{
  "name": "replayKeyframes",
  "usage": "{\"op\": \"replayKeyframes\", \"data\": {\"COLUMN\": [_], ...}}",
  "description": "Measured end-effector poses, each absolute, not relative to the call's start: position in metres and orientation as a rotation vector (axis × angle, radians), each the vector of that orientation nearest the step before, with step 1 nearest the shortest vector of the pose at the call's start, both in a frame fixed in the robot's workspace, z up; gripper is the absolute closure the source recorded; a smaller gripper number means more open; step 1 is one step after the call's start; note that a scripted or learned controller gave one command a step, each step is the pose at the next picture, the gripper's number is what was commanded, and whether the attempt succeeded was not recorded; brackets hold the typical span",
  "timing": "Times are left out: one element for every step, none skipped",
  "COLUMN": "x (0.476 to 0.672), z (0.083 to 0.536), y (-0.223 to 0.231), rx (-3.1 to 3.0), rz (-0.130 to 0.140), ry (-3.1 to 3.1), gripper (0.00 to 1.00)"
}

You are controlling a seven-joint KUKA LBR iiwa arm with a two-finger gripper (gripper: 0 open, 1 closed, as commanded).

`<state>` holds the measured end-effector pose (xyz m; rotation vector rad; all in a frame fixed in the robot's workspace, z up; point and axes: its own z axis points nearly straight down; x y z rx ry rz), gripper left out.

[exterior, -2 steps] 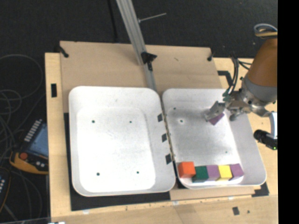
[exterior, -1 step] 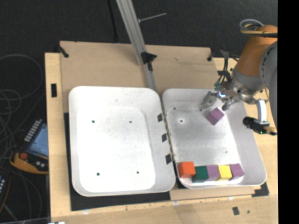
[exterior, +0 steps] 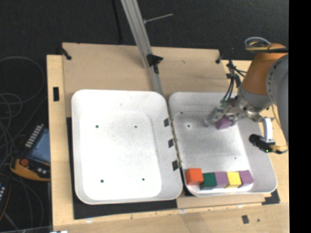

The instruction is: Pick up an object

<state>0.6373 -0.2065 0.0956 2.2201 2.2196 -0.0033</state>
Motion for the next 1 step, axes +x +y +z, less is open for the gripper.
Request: {"op": "replayKeyframes", "data": {"x": [0.639], "z": [0.1095], "y": [-0.2071], "rx": [2.213], "rz": [-0.001], "ry": [2.22], "gripper": [1.0]}}
